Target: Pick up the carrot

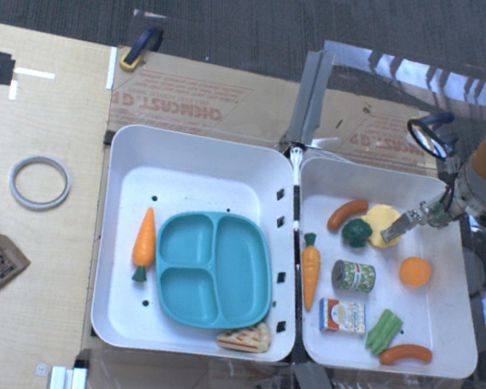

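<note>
The carrot (146, 235) is orange with a green top, the plate (211, 269) is teal, and both bins (126, 168) are white.

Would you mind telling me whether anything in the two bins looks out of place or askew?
One carrot in the right bin lies tight along the wall next to the left bin, awkward for a grasp. In the left bin, a waffle-like piece sits half tucked beside the teal tray rather than in a compartment. Nothing looks spilled or damaged.
</note>
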Robot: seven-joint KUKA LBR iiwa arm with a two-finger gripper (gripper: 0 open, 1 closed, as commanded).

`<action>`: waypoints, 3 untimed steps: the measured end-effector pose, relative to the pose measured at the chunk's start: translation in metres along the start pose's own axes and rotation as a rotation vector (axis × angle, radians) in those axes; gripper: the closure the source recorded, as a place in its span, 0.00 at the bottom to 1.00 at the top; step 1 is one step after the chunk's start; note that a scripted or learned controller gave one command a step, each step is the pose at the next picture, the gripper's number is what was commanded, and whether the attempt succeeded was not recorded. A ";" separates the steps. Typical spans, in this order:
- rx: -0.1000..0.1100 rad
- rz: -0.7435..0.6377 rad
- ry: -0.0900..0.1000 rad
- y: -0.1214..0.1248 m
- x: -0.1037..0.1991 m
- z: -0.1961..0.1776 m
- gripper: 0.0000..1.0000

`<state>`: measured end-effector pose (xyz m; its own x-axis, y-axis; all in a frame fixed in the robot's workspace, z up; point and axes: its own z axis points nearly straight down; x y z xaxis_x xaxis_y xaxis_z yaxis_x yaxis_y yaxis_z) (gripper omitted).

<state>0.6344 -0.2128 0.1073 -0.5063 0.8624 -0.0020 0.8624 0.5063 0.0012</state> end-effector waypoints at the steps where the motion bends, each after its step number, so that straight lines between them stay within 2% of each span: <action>1: -0.001 -0.451 0.001 -0.057 0.023 0.014 0.00; 2: -0.005 -0.446 -0.004 -0.057 0.021 0.004 1.00; 3: -0.005 -0.447 -0.004 -0.057 0.021 0.004 0.00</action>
<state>0.5746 -0.2231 0.1035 -0.8291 0.5590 -0.0072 0.5590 0.8291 0.0037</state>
